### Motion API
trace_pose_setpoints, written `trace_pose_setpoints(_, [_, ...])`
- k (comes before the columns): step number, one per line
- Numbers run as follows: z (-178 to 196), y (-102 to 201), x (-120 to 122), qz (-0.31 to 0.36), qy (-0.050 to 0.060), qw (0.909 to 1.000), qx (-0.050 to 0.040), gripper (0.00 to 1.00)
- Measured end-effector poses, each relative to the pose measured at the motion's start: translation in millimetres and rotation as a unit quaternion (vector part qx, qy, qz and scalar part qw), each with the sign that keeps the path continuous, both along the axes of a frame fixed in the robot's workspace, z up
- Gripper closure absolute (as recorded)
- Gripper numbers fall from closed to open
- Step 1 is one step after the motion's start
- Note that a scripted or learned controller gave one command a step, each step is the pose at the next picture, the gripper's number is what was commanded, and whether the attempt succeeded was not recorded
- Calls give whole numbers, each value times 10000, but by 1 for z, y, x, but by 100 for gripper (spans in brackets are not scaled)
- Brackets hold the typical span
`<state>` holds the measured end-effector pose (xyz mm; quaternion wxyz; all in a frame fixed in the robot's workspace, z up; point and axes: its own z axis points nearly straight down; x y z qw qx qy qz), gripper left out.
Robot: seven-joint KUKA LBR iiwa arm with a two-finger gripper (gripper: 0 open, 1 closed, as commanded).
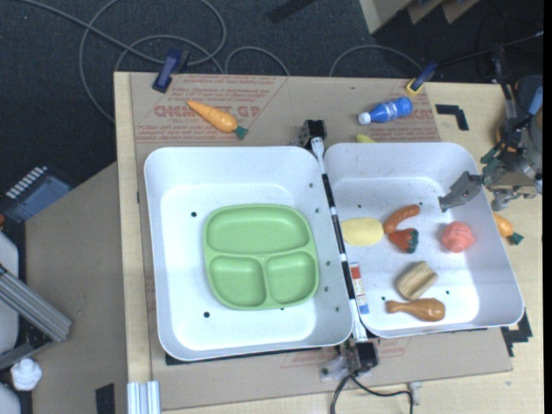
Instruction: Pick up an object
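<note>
1. Right now the hand (pixel 466 190) hangs at the 3 o'clock edge of the scene, over the upper right part of the right bin (pixel 379 164); whether it is open or closed I cannot tell, and I see nothing held in it.
2. Toys lie loose in that bin: a lemon (pixel 362 231) by its left wall, a sausage (pixel 400 217) at 2 o'clock from the lemon, and a red pepper (pixel 405 240) touching the sausage's lower end.
3. A pink ball (pixel 457 236) sits at 3 o'clock from the pepper, below the hand and apart from it.
4. A bread roll (pixel 416 279) lies nearer the front, with a drumstick (pixel 417 309) just at 6 o'clock from it.
5. Beside it, the left bin (pixel 172 231) holds a green tray (pixel 259 255) with three compartments.
6. On the bench (pixel 138 128) behind the bins, a carrot (pixel 216 116) lies at 11 o'clock and a blue bottle (pixel 386 110) at 1 o'clock.
7. Another small orange toy (pixel 504 227) sits just outside the right bin's right rim.
</note>
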<state>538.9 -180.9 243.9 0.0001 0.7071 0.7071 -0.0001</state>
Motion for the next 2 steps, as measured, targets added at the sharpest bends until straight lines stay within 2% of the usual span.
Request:
trace_pose_setpoints(1, [-157, 26, 18, 5, 2, 10000, 2, 0])
trace_pose_setpoints(2, [-147, 25, 19, -2, -12, 10000, -3, 100])
